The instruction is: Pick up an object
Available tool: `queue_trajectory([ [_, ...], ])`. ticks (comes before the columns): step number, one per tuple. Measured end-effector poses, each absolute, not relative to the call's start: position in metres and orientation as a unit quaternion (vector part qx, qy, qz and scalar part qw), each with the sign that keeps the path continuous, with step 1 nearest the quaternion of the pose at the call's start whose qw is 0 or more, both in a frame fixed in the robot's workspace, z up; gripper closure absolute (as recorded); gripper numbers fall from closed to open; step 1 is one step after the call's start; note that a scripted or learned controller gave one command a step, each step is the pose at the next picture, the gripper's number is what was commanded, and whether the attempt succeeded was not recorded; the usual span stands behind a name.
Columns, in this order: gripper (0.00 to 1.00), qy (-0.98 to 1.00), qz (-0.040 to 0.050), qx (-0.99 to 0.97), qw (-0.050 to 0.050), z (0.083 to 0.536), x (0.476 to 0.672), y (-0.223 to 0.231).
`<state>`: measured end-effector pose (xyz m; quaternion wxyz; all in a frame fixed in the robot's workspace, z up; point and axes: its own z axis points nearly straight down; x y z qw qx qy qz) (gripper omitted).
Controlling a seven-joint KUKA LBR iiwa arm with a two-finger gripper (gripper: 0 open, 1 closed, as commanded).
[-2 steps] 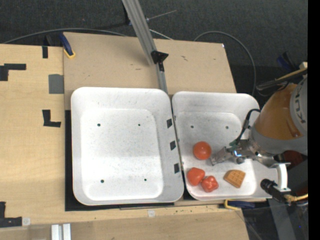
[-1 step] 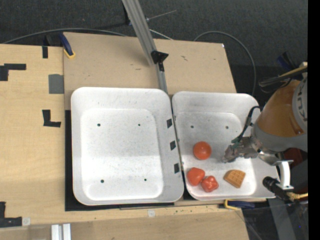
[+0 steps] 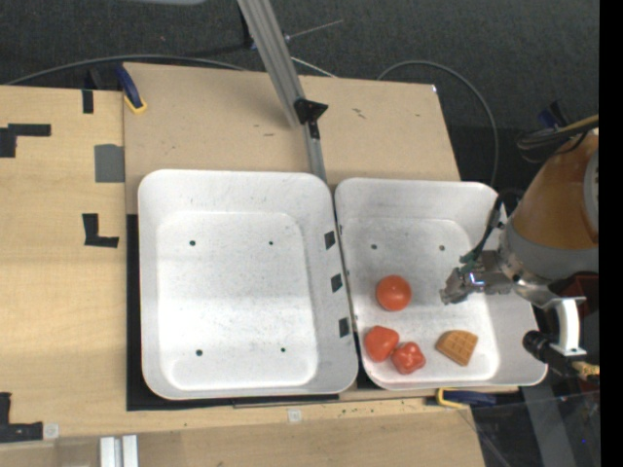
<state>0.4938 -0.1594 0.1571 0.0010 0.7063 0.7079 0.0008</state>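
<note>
The metal tool (image 3: 458, 288) hangs low over the right shallow white plastic bin (image 3: 409, 198); its grip state cannot be told. Just left sits a smooth round red-orange ball (image 3: 393, 293). Nearer the front rim lie two glossy red lumps (image 3: 381, 341) (image 3: 408, 358) and a tan waffle-textured wedge (image 3: 457, 346). The pale wooden worktop (image 3: 224, 115) lies beneath.

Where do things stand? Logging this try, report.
Claw low over right bin, nothing seen held. Tomato just beside it, untouched. Two red pieces and waffle nearer front. Path clear.
</note>
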Motion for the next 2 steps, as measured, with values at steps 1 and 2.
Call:
queue_trajectory([
  [1, 1.00, 0.708, 0.0008, 0.706, 0.001, 0.201, 0.496, -0.153],
  [2, 1.00, 0.708, 0.0008, 0.706, 0.002, 0.244, 0.502, -0.152],
])
